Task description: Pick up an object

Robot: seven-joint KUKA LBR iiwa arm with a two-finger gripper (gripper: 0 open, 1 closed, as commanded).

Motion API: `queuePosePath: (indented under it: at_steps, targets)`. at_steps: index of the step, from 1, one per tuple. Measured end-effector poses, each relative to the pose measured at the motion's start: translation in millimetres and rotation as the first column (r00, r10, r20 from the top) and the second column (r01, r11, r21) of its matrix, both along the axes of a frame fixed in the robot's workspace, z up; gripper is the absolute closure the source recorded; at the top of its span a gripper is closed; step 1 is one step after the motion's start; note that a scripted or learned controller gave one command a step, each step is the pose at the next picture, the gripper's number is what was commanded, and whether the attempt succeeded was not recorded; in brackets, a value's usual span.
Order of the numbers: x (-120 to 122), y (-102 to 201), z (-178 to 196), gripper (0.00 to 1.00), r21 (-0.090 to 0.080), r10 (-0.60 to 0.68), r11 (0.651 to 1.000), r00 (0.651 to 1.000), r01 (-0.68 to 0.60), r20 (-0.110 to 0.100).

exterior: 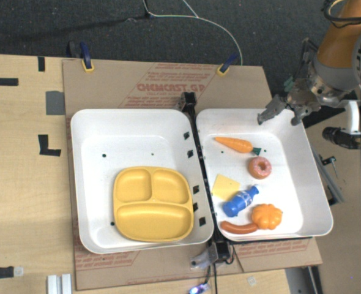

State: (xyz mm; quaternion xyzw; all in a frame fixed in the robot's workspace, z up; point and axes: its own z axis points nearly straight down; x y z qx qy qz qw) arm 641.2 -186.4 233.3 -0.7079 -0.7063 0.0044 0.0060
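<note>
The right bin (303, 164) holds an orange carrot (234, 144), a pink doughnut (260, 167), a yellow cheese wedge (225, 186), a blue bottle (239, 201), an orange pumpkin (266, 215) and a red sausage (237, 228). My gripper (282, 116) hangs open over the bin's far right corner, its two fingers spread apart with nothing between them. It sits up and to the right of the carrot, apart from every object.
The left bin (95, 133) carries a yellow divided plate (152, 203). Cardboard (168, 84) lies under both bins, held by clamps at the back. A cable (211, 23) runs behind. The arm's body (336, 48) fills the upper right.
</note>
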Motion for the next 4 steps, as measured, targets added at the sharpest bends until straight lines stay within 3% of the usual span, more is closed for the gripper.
queuePosePath:
  at_steps: [1,3,4]
  targets:
    - [3,1,8,0.0,-0.003,0.004,1.0,1.0,-0.004,0.013]
    - [0,5,-121,0.0,-0.002,0.004,1.0,1.0,-0.004,0.007]
    - [0,5,-150,0.0,-0.006,0.005,1.0,1.0,-0.005,0.015]
